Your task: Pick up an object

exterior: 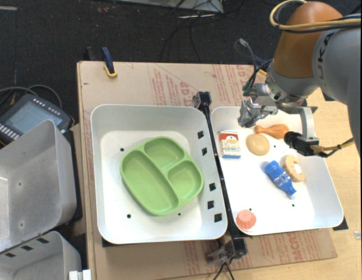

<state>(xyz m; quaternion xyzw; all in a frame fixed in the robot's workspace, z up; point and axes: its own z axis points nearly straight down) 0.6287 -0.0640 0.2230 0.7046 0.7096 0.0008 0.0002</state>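
At the front edge of my right bin (320, 217) sits a small pink cup (246, 219), close to the divider between the 2 bins. Further in, toward the right side of that bin, a blue bottle (280, 177) lies tilted on its side, and just beside it, touching or nearly so, rests a pale ring-shaped pastry (295, 168). Beyond those, nearer the divider, a small red and white carton (229, 144) stands by the bin's left wall. To its right lies a round tan bun (257, 144), and just behind the bun an orange-brown drumstick-shaped toy (273, 130) lies across the floor of the bin.

My left bin (105, 156) carries a green divided plate (162, 175) with 3 compartments, lying flat and turned at a slant, roughly in the middle.

My claw (248, 118) hangs over the far left part of the right bin, behind the carton and just left of the drumstick toy. From this angle I cannot tell how its tips stand, and I see nothing gripped in it. My grey arm (338, 57) with its orange band (306, 31) reaches in from the right, above the bin's far edge.

At the back of the bench a yellow and blue clamp (109, 63) sits on the cardboard (163, 80) beyond the left bin.
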